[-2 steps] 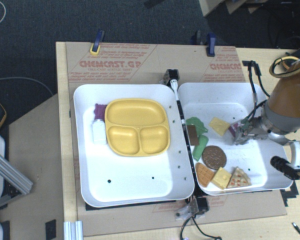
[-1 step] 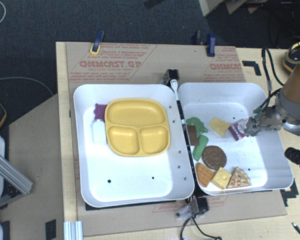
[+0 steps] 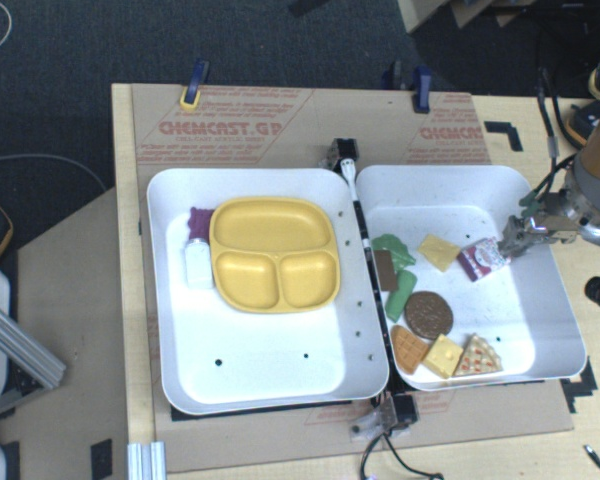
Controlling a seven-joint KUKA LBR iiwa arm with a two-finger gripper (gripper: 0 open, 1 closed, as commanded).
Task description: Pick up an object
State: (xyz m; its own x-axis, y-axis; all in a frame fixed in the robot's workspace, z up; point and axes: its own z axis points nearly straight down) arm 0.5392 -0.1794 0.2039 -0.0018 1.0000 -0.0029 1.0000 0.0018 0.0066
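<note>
1. The tabletop carries two shallow white bins side by side, the left bin and the right bin.
2. The arm reaches in from the right, and the gripper sits over the right bin's far-right part, close to its right wall.
3. A small purple-and-white packet lies at the gripper's tip, touching or just below it. Whether the packet sits between the fingers cannot be told, and how far the gripper is open cannot be told either.
4. Left of the packet lies a pale yellow cheese wedge, apart from it.
5. Along the right bin's left side are green pieces and a narrow brown bar, touching one another.
6. Nearer in the same bin lies a round brown cookie. Just near of it, an orange waffle-like piece, a yellow block and a pizza slice sit in a row close together.
7. In the left bin a yellow divided plate rests in the far half, upright.
8. Just left of the plate lie a purple object and a white object, both touching or nearly touching its rim.
</note>
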